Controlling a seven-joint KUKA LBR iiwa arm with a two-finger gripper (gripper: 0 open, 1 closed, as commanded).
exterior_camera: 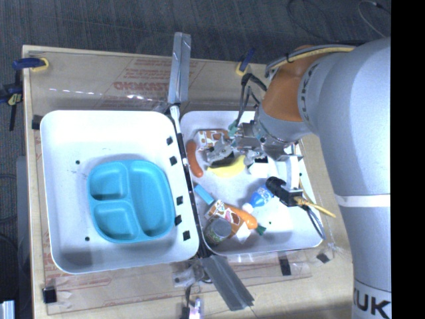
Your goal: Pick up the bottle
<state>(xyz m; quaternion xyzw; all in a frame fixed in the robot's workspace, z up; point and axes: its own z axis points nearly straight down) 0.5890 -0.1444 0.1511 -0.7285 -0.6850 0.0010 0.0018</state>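
Starting nearest me in the right bin (265,248): a dark can (217,230) sits on the camera side of the bottle, off toward the other bin. An orange-white pouch (224,211) and a carrot-like piece (248,216) are packed between that can and the bottle.

The bottle (260,197) is small, pale w/ a blue label. It looks to be lying down, about mid-bin and close to the arm-side wall. The carrot piece is just beside its near end, maybe touching; can't say for sure.

Beyond the bottle, a yellow piece (230,167) lies near it. The hand (224,150) hovers right over or against that yellow piece, so it's past the bottle, not on it. Can't tell if the hand is open or closed, as the wrist hardware blocks my view. I see nothing that's clearly gripped.

Farther still from the bottle are an orange sausage (194,159) along the divider wall and a printed carton (210,138).

Risks as I judge them:
- The hand is lined up on the wrong item, so a close here prob grabs the yellow piece or nothing.
- Coming back to the bottle, the wrist hardware passes low over it and could knock it away.
- The bottle is round and on its side, so it could roll or squirt out of a pinch.
- The carrot piece is crowding it, so there's a chance of a double grab or a blocked approach.
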